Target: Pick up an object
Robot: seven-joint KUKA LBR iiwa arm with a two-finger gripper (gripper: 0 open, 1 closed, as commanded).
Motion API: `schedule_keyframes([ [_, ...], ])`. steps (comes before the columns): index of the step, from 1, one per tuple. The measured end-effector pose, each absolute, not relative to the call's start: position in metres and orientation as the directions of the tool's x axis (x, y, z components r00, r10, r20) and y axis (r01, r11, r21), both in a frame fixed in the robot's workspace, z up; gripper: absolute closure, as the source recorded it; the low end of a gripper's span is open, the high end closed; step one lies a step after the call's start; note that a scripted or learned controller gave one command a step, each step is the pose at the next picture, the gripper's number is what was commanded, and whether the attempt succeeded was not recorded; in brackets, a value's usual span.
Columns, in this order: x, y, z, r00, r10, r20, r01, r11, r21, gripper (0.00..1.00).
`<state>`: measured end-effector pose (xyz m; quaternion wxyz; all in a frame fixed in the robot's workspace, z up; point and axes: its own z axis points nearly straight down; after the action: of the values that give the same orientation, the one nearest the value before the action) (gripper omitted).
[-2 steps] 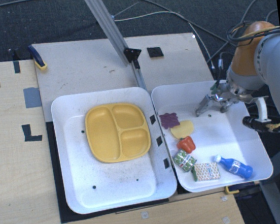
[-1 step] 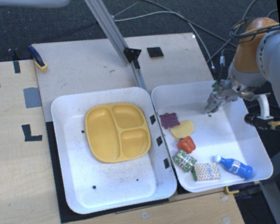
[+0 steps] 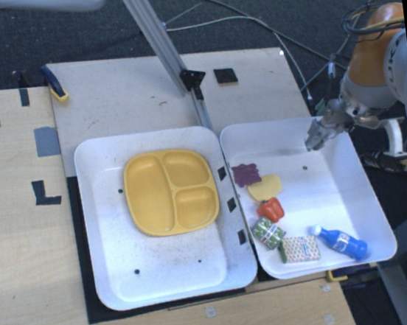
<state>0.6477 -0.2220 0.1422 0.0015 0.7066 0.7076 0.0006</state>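
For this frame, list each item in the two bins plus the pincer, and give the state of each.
Yellow divided plate: flat in left bin, nothing on it.
Purple item: lying in right bin.
Pale yellow item: lying, touching the purple one.
Red pepper: lying.
Green packet: lying.
White box: lying flat.
Blue bottle: on its side.
Pincer: over right bin's far edge, holding nothing visible.

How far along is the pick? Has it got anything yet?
Nothing looks picked yet. The gripper is above the far right edge of the right bin, with nothing visible between its fingers. The purple piece, yellow piece, red pepper and blue bottle all lie in that bin. Descent, grasp and lift remain.
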Motion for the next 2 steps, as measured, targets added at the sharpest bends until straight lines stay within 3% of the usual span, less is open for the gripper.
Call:
schedule_keyframes([
  [1, 0.659, -0.219, 0.198, -0.002, 1.0, -0.002, 1.0, 0.002, 0.005, 1.0],
  [2, 0.651, -0.223, 0.247, -0.001, 1.0, -0.002, 1.0, 0.001, 0.004, 1.0],
])
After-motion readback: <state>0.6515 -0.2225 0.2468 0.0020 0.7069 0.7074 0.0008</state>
